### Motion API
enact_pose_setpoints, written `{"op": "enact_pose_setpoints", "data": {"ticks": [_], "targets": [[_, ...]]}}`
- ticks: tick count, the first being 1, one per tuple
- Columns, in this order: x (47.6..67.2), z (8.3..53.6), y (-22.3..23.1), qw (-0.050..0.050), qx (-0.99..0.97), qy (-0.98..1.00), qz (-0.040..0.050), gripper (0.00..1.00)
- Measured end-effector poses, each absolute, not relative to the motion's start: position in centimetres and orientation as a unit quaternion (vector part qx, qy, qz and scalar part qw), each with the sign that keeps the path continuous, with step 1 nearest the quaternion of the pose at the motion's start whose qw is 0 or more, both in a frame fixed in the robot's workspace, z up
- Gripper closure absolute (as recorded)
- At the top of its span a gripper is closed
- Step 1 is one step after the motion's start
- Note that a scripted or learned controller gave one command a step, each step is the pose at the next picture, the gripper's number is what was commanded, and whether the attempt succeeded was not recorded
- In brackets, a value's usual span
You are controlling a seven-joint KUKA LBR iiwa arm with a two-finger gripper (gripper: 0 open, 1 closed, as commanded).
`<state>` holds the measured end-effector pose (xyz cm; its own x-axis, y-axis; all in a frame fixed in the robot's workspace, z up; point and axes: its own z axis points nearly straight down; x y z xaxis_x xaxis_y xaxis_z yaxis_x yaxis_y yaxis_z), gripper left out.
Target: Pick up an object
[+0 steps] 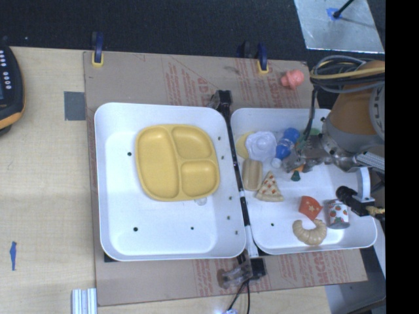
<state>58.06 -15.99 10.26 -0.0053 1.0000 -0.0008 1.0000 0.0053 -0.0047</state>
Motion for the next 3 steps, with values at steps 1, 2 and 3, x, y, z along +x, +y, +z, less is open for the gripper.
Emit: {"op": "enact_pose_setpoints", "data": {"ticks": [1, 2, 3], "targets": [[61.5, 12.9, -10.2, 0.000, -0.703, -0.711, -0.0004, 1.00], [63.9, 9.3, -12.0, 0.005, -0.706, -0.708, 0.0055, 1.00], [65.0, 9.3, -11.3, 0.011, -0.708, -0.706, 0.0140, 1.00]]}}
